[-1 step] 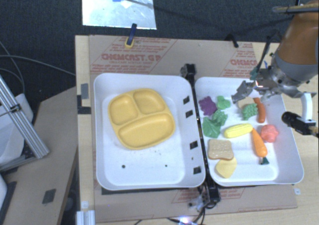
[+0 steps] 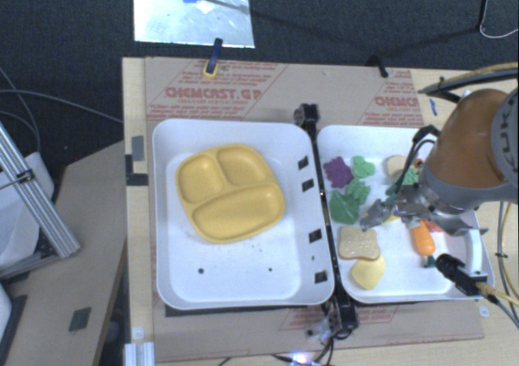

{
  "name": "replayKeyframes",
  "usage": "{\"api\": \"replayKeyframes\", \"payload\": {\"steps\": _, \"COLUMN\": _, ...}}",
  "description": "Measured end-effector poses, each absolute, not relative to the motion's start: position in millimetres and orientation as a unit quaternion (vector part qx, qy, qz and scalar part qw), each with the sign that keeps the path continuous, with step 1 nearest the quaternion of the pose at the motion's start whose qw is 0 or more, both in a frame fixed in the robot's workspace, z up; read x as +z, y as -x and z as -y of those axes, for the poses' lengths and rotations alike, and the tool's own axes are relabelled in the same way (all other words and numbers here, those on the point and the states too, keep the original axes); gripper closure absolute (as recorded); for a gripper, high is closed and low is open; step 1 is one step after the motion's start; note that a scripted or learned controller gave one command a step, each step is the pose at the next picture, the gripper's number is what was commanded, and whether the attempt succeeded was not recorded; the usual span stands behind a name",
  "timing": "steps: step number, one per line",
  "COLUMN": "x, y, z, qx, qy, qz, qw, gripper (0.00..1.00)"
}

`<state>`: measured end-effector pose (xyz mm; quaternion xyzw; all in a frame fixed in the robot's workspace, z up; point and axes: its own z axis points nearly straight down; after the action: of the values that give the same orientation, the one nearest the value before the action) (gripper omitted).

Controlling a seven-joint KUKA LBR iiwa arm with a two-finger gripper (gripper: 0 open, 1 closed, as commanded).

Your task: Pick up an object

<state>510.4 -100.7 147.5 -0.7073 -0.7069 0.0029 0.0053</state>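
Observation:
Toy foods lie in the right bin (image 2: 454,141): a purple grape bunch (image 2: 336,170), a small green piece (image 2: 362,167), a larger green leafy piece (image 2: 346,203), a slice of toast (image 2: 358,244), a pale yellow piece (image 2: 368,273), an orange carrot (image 2: 422,238) and a beige piece (image 2: 395,165). My gripper (image 2: 376,215) hangs low in this bin, between the leafy green piece and the toast, its tip at the green piece's right edge. Nothing visibly hangs from it. The arm's orange band (image 2: 466,141) covers the bin's right part.
The left bin (image 2: 166,259) holds a yellow divided plate (image 2: 230,191). A black clamp bar (image 2: 320,194) runs between the bins. A black part of the arm (image 2: 458,273) lies over the right bin's front right corner. Cardboard underlies both bins.

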Motion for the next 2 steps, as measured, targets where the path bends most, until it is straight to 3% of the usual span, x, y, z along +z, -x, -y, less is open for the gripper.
{"api": "replayKeyframes", "payload": {"steps": 1, "x": 82, "y": -548.0, "z": 103, "qx": -0.0004, "qy": 0.706, "qz": 0.708, "qw": 0.000, "gripper": 0.00}}
{"api": "replayKeyframes", "payload": {"steps": 2, "x": 190, "y": -511.2, "z": 35, "qx": -0.0032, "qy": 0.704, "qz": 0.711, "qw": -0.001, "gripper": 0.00}}
